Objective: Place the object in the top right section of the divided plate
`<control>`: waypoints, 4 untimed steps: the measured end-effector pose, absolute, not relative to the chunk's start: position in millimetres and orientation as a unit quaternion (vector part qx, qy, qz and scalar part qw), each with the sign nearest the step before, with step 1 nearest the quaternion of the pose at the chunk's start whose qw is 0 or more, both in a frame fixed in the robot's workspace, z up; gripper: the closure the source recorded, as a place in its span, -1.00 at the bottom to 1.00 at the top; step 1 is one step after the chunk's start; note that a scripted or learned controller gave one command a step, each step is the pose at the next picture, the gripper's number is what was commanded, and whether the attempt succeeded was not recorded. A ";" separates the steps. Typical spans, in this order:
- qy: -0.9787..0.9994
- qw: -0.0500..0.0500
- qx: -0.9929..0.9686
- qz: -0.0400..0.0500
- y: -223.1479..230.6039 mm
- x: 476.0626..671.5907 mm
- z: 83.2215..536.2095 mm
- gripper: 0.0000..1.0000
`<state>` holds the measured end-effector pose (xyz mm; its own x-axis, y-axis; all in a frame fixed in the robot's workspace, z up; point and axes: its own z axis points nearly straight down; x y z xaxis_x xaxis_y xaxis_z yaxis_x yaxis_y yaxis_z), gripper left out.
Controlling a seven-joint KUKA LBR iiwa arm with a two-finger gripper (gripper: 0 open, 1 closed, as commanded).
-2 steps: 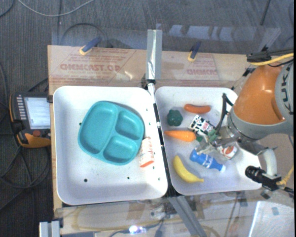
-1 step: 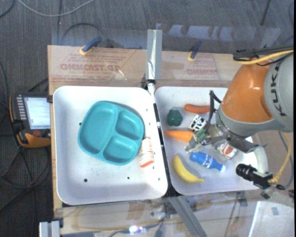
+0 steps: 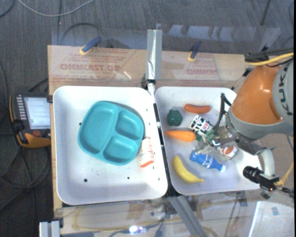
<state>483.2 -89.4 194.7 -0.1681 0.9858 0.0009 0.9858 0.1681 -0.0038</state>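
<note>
Gripper [image 3: 210, 141] low in the right bin [image 3: 227, 181], centre-right of frame, over a blue packet [image 3: 207, 160] and small can [image 3: 229, 151]; finger state impossible to tell. Probably light, crinkly, slippery; best pinched across the middle. Teal divided plate [image 3: 111, 131] left of centre

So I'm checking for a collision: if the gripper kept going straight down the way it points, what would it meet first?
Most likely the blue packet, which lies right under the gripper in the right bin. Depth is hard to judge from this slanted view, so the carrot beside it could be brushed too.
</note>
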 end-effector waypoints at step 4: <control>-0.821 0.001 -0.570 0.001 -85.4 483.2 186.5 1.00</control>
<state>483.2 -85.4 186.5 -0.3497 0.9369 -0.0002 0.9369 0.3497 -0.0034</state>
